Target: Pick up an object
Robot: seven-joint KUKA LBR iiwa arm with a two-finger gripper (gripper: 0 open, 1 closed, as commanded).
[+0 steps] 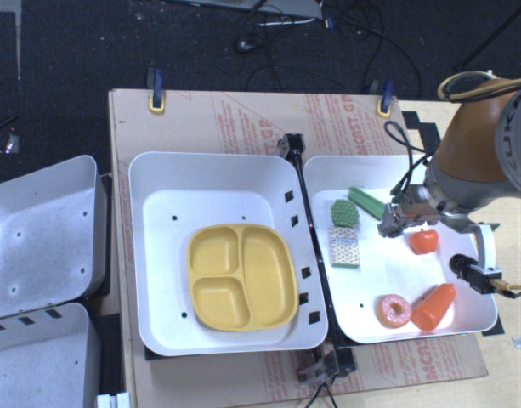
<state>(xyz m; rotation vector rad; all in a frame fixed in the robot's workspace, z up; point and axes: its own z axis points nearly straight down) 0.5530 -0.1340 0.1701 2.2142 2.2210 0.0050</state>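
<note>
Currently the arm (477,155) reaches in from the right over the right bin (485,317), with the tool (396,221) low near that bin's middle, just left of a small red-orange object (424,241). Can't tell whether the tool is released, clenched or grasping: it's dark and seen from above, and nothing is visibly between its tips. Right bin contents: a green stick-shaped piece (367,202) lying diagonally near the back, its lower right end close to the tool; a green knobbly block (344,214) just left of it; a pale patterned sponge-like rectangle (344,247) directly in front of that block, near the bin's left wall. At the front sit a pink ring donut (394,310) and an orange carrot-shaped piece (433,307), side by side, close or touching. A dark part with a white bracket (481,262) hangs off the arm over the right rim. Left bin (150,177) holds a yellow three-compartment tray (242,276), lying flat and roughly centred. Both bins rest on the table (124,143).
</note>
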